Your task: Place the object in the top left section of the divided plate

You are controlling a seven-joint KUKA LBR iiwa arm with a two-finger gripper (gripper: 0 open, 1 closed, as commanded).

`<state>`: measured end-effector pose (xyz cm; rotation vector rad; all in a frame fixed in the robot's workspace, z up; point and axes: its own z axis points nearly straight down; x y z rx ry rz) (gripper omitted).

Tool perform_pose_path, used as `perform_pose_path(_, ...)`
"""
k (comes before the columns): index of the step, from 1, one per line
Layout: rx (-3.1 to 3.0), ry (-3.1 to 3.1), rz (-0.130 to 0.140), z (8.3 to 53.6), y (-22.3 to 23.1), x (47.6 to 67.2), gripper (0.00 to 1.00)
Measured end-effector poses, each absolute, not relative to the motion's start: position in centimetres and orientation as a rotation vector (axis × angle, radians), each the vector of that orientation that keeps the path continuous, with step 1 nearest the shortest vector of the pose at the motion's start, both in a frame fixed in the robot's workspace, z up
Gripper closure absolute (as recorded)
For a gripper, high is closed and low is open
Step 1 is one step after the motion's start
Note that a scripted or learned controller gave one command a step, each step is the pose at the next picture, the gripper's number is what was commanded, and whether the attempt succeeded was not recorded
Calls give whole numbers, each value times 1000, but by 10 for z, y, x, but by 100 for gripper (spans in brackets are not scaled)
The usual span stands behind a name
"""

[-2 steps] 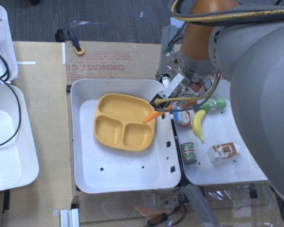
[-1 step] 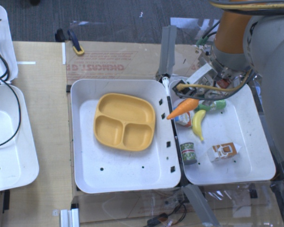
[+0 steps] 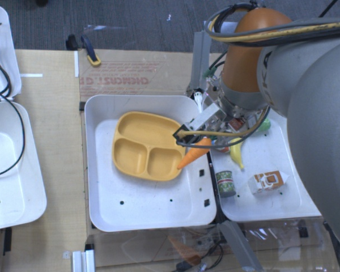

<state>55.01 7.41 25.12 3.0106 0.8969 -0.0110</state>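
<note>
The pincer (image 3: 188, 137) hangs at the right rim of the yellow divided plate (image 3: 148, 146), grasping the carrot (image 3: 194, 152), which slants just off that rim. Best carry it over the plate's upper-left section, then lower before letting go.

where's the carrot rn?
The carrot hangs under the pincer, tilted over the right edge of the yellow divided plate, in the left bin.
</note>
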Motion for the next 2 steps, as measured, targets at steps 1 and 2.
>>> perform_pose_path(1,3089,566,-5,229,120,538,100)
perform_pose_path(2,3089,566,-6,229,120,537,0)
